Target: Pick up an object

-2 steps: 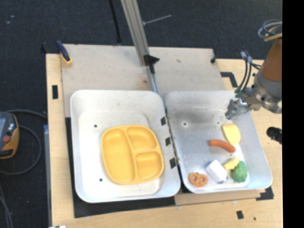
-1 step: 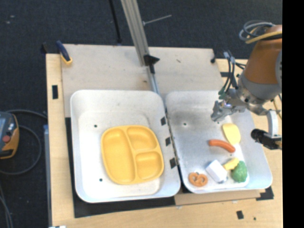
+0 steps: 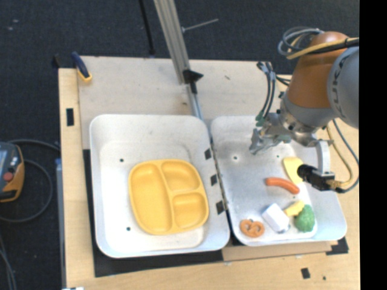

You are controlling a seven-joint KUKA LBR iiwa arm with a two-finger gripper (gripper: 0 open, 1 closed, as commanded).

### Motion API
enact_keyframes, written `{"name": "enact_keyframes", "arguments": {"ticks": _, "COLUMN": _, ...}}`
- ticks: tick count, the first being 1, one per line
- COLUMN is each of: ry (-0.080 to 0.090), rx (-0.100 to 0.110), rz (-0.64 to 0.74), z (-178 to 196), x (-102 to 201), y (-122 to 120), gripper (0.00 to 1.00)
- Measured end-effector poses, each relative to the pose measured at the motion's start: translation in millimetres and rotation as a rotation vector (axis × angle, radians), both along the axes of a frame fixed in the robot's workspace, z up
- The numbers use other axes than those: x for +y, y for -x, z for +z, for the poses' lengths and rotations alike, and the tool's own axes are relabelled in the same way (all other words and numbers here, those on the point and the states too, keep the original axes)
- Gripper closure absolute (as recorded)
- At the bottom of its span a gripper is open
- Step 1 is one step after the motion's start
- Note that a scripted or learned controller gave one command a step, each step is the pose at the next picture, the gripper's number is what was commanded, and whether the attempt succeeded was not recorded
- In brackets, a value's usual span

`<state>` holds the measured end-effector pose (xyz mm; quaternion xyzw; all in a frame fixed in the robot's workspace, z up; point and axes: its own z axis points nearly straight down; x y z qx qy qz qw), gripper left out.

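Observation:
My gripper (image 3: 260, 142) hangs over the back part of the right bin (image 3: 239, 174), above bare white floor. Nothing shows in it. The objects lie toward the bin's front right: an orange carrot (image 3: 282, 185), a yellow wedge (image 3: 292, 167) beside it, a white block (image 3: 275, 217), a small yellow piece (image 3: 294, 208), a green broccoli (image 3: 305, 219) and an orange pretzel (image 3: 252, 227). The carrot is the nearest, a short way to the front right of the gripper.
The left bin (image 3: 109, 156) holds a yellow divided plate (image 3: 169, 195). A grey metal post (image 3: 175, 38) rises behind the bins. Cables (image 3: 338, 183) trail from the arm's wrist over the right bin's right side.

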<state>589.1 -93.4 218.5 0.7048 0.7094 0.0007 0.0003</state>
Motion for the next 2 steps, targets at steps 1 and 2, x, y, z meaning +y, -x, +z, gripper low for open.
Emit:
{"name": "enact_keyframes", "arguments": {"ticks": 1, "ry": -0.001, "rx": -0.001, "rz": 0.001, "z": 0.7, "x": 47.5, "y": -13.3, "gripper": 1.00}}
{"name": "enact_keyframes", "arguments": {"ticks": 2, "ry": 0.000, "rx": 0.001, "rz": 0.000, "z": -2.4, "x": 100.2, "y": -10.4, "gripper": 1.00}}
